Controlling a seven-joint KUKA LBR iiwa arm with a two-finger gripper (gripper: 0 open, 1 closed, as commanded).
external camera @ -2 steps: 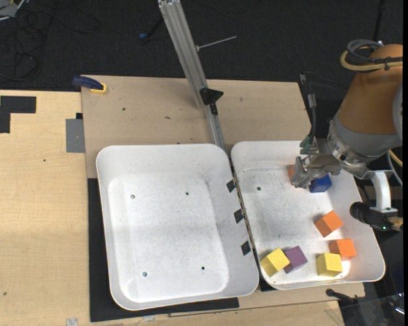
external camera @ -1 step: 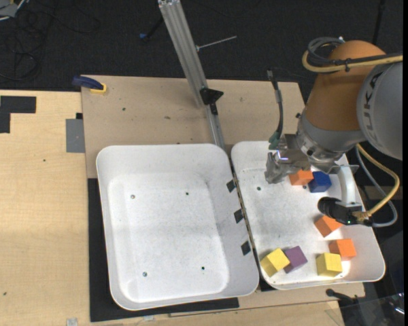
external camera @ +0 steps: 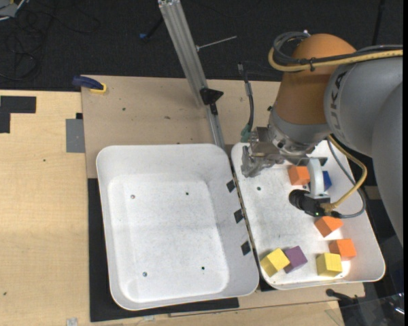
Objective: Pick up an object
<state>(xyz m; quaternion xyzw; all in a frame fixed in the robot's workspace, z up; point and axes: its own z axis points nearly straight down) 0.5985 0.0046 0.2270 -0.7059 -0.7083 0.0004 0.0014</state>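
Camera view: gripper point(external camera: 253, 160) low over right bin point(external camera: 265, 212), far-left corner; can't tell jaw state. Blocks sit along the bin's right and near side: orange point(external camera: 298, 175), orange point(external camera: 328, 225), orange point(external camera: 345, 248), yellow point(external camera: 275, 261), purple point(external camera: 296, 257), yellow point(external camera: 328, 264). Left bin point(external camera: 166, 229) on plywood bench point(external camera: 34, 202). Aluminium strut point(external camera: 187, 49), dark floor with cables behind.

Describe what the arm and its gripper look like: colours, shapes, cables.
The arm is thick and rounded, grey, with a broad orange band above the wrist. Yellow and black cables loop over the band and down its side. The gripper is a small metallic grey block of bare hardware below the wrist.
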